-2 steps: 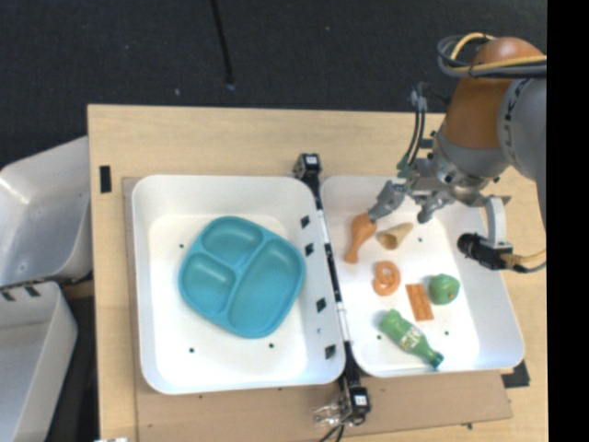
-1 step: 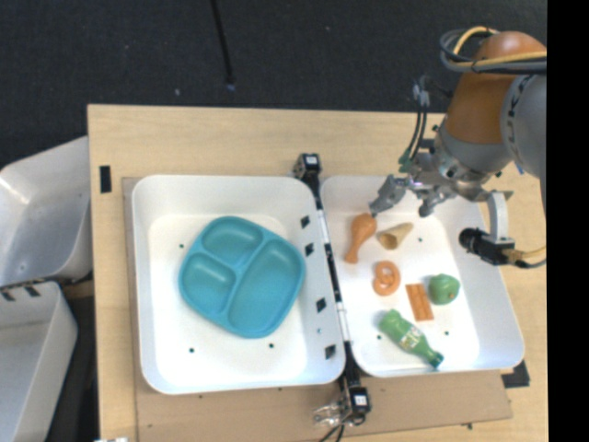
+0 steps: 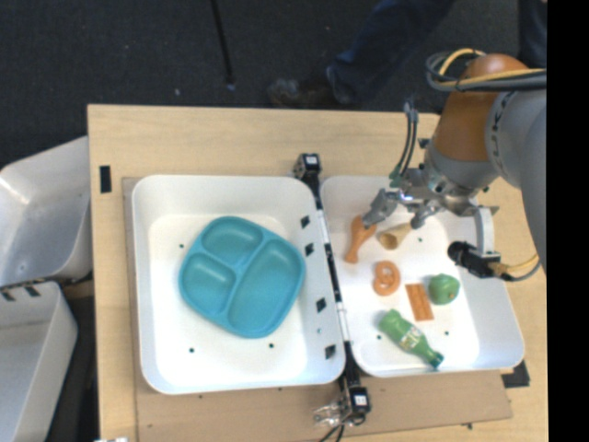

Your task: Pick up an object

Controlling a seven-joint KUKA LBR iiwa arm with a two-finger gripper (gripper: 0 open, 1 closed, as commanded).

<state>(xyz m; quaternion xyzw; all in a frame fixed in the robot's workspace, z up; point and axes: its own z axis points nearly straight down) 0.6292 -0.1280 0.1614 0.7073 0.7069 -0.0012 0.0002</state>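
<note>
Two shallow white bins sit side by side on a pale wooden bench (image 3: 110, 145). Both bins are smooth, glossy plastic with rounded corners, joined along the middle by small black clips.

The left bin (image 3: 156, 357) contains one item: a blue plate (image 3: 242, 276), matte, rounded-square in outline and divided into three compartments. It lies flat and slightly rotated, near the centre of the bin.

The right bin (image 3: 492, 334) contains six small items:
- An orange carrot-shaped piece (image 3: 359, 238), long and tapered, at the far left of the bin.
- A small tan cone-shaped piece (image 3: 393, 238), just right of the carrot-shaped piece.
- An orange pretzel (image 3: 386, 277), looped, near the centre.
- A flat orange rectangular bar (image 3: 420, 302), just right of and nearer than the pretzel.
- A round green fruit (image 3: 444, 288), smooth, touching or almost touching the bar on its right.
- A green bottle (image 3: 408, 337), lying on its side at a slant at the near edge.

The gripper (image 3: 401, 212) hangs over the far part of the right bin, below the orange band (image 3: 469, 118) of the grey arm. Its two metal fingers are spread apart, one above the carrot-shaped piece and the other right of the tan piece. Nothing sits between the fingers. Contact with either piece cannot be confirmed from this angle.
</note>
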